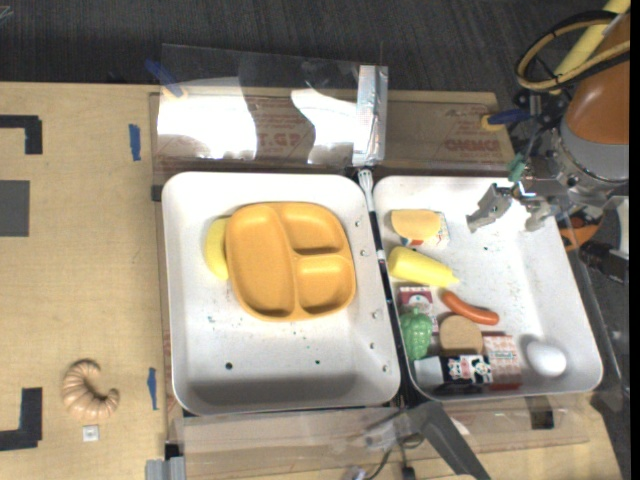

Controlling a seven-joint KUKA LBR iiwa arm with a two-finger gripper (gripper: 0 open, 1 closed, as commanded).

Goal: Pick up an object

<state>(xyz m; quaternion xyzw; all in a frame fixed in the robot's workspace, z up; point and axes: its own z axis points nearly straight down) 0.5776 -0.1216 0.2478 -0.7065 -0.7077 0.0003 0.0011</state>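
Observation:
My gripper (512, 212) hangs over the upper right part of the right bin (560, 298), open, with nothing between its fingers. To its left in that bin lie a yellow-and-white wedge (418, 226) and a yellow banana-like piece (421, 265). Further down are a red sausage (470, 309), a green item (417, 334), a brown slice (461, 333), a small black-and-white carton (463, 369) and a white egg shape (545, 356). The grey arm with its orange band (600, 118) comes in from the right.
The left bin (190, 348) holds an orange divided plate (290, 258) with a yellow piece (214, 246) poking out at its left. A croissant (90, 388) lies on the bench at lower left. A clear plastic sheet (270, 118) stands behind the bins.

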